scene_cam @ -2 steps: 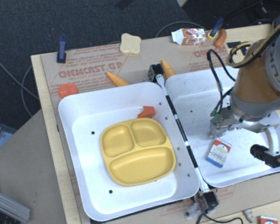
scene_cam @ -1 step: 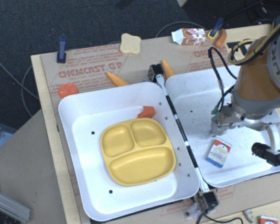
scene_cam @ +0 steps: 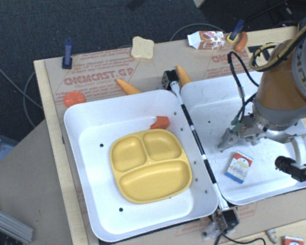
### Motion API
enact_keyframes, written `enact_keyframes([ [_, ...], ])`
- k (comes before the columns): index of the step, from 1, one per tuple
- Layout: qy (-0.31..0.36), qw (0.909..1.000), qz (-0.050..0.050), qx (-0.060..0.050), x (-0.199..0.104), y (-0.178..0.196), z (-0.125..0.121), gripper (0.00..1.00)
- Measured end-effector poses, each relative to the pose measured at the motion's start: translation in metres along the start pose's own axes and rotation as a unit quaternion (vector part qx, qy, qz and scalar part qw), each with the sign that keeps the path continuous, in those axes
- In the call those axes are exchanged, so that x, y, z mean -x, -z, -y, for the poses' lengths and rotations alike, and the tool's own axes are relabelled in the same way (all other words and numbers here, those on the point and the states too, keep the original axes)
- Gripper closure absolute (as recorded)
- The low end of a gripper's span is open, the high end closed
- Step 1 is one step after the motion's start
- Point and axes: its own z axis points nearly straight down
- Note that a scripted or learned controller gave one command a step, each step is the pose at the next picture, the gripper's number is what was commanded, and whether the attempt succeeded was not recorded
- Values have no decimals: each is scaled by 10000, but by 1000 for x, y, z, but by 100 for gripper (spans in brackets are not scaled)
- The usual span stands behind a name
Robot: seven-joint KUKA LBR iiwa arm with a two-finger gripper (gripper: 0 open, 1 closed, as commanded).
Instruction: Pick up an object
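Two white bins [scene_cam: 89, 158] sit on the table. Reaching from the right, my arm [scene_cam: 286, 88] angles my pincer [scene_cam: 226, 140] low into the right bin, fingers apart, empty; the card [scene_cam: 239, 167] lies just beside it.

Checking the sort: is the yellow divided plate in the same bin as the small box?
No. The yellow plate lies in the left bin; the small box lies in the right bin.
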Motion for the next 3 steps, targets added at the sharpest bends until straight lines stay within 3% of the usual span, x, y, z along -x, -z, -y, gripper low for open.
enact_keyframes([
  [1,5,10000,8,6,50,-2,-71,0],
  [2,11,10000,-5,0,-19,81,-15,0],
  [3,3,10000,-1,-9,-15,40,0,0],
])
